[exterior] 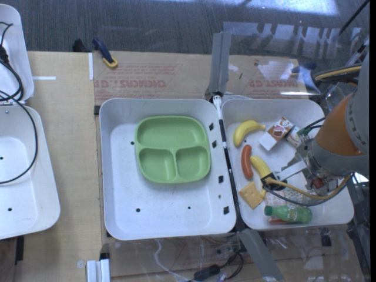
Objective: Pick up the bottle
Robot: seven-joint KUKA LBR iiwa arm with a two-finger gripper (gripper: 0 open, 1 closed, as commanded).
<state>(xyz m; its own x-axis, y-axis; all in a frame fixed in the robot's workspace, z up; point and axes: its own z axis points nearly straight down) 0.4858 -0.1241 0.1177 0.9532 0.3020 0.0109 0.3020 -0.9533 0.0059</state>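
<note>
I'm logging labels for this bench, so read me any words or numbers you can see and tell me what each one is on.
"CHEMCO2. GE", red, printed reversed, on the cardboard sheet behind the left bin; my reading is uncertain.
Small carton in the right bin: print too small to read.
Bottle label: too blurred to read.

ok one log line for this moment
stage: approach | gripper: over right bin, above cracker | bottle: lying on its side at near edge, not held | plate: left bin

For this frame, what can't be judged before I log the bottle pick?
- Pincer, camera view: cables and wrist housing cover it, grasp unreadable.
- Bottle: label too small to read.
- Carton: print blurred.
- Arm: cut off by the right side.
</note>
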